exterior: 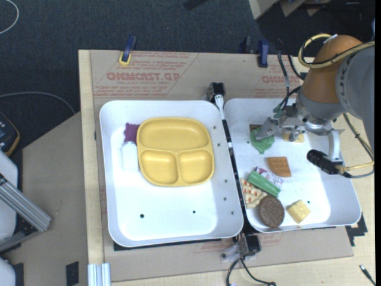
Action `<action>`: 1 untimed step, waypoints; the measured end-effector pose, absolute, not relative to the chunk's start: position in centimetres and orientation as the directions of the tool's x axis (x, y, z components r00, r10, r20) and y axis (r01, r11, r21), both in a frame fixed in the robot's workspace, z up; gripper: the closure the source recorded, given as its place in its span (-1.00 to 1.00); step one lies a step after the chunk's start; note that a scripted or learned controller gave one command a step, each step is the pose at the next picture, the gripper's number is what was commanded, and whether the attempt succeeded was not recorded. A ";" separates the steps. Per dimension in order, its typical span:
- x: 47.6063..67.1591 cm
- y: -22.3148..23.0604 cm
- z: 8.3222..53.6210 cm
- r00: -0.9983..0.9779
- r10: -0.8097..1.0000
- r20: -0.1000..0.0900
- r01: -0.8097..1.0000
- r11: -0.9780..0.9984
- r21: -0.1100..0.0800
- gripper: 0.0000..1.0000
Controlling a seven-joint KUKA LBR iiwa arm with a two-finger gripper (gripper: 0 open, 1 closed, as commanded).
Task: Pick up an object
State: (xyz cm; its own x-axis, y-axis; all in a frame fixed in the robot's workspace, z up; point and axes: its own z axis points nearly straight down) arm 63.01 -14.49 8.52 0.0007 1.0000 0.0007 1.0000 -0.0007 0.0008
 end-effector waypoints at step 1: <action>63.2 -14.5 9.9 0.000 1.000 -0.001 1.000 0.000 0.008 1.00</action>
